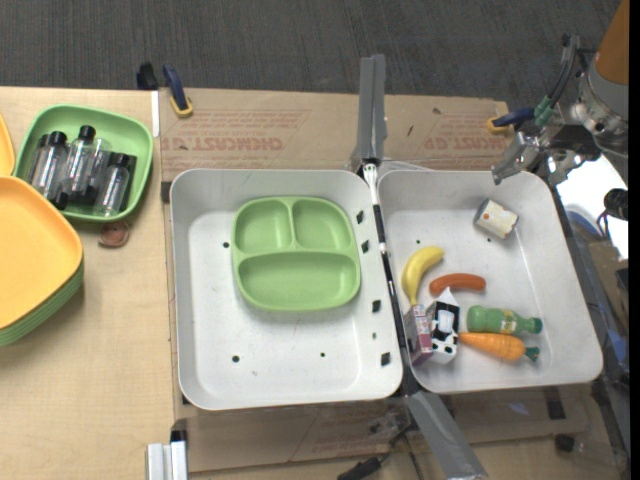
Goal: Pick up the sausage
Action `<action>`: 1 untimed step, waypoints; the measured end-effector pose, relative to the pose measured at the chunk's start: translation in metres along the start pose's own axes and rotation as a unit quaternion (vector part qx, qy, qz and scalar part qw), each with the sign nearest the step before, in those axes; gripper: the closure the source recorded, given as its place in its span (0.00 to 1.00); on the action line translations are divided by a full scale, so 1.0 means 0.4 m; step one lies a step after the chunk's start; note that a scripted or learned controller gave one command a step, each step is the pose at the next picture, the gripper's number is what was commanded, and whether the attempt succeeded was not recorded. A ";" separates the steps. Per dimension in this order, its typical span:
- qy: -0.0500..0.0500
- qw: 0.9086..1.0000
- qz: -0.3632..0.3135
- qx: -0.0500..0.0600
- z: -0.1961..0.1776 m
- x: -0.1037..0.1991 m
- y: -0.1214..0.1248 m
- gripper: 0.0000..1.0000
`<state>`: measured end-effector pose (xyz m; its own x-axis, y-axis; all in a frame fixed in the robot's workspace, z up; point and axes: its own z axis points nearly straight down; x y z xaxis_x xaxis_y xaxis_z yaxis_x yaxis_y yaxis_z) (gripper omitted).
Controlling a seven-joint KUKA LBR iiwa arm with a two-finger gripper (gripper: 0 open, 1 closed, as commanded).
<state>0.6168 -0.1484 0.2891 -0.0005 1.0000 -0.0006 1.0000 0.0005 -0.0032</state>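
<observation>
Right now the sausage (458, 284) lies untouched in the right bin (570, 268), roughly in the middle of its lower half, stretched out almost level with one end tipped slightly down to the left. Just to its left, nearly touching, a yellow banana (420, 270) curves upward. Below the sausage sits a small black-and-white carton (444, 330), with a purple-edged packet (420, 332) pressed against the bin's left wall beside it. To the right of those, a green bottle (503, 320) lies on its side, and an orange carrot (493, 345) rests just beneath it, close to the front rim. Farther back in the same bin, well apart from the rest, a small white block (496, 219) sits tilted.

The claw (540, 158) hangs at the back right corner of that bin, over the rim, well away from the sausage. Its fingers look spread apart, with nothing between them. The arm's orange band (612, 38) shows at the top right.

In the left bin (200, 348) a green divided plate (295, 251) lies flat. Out on the bench (90, 398) to the left there is a green tray (85, 163) holding several small bottles, and a stack of yellow plates (30, 268) beside it.
</observation>
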 end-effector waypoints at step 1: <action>0.000 0.993 -0.115 -0.001 0.179 -0.085 -0.261 0.00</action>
<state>0.5124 -0.1825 0.2178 -0.2290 0.9734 0.0008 0.9734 0.2290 -0.0020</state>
